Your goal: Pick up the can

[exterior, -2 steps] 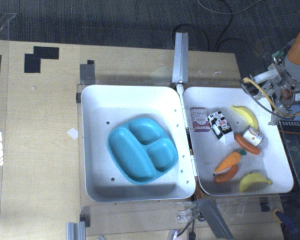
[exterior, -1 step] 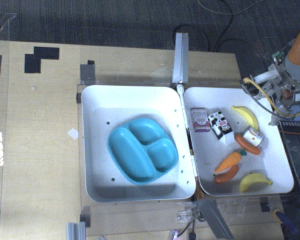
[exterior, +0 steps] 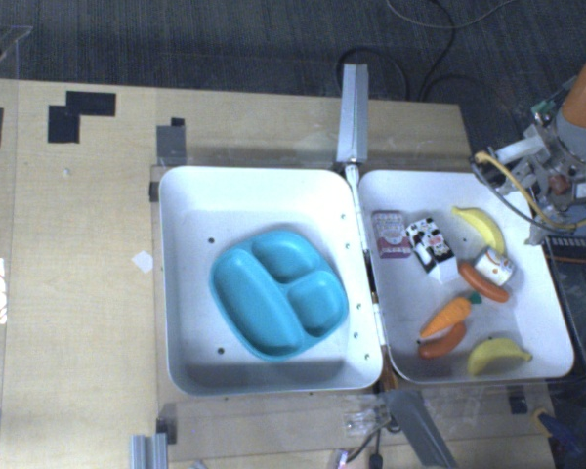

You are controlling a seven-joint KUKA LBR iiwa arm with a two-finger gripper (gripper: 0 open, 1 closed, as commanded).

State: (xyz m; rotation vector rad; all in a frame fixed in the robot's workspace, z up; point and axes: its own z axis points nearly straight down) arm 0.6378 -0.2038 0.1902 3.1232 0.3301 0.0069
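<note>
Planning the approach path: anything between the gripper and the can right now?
Nothing sits over the can; its top is open from above. It is crowded at bin level, though: a banana lies just behind it and a red-orange piece is pressed against its near side. The gripper is up by the right bin's far right corner.

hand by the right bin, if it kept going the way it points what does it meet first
Hard to tell depth, but the hand seems aimed down-left into the right bin; the upper banana probably comes first, before the can.

You're looking at a robotics lab — a pale wooden desk (exterior: 68, 262) with black marker patches (exterior: 78, 113), loose cables (exterior: 439, 13), and metal brackets (exterior: 353, 115) clamping white bins (exterior: 176, 291).
</note>
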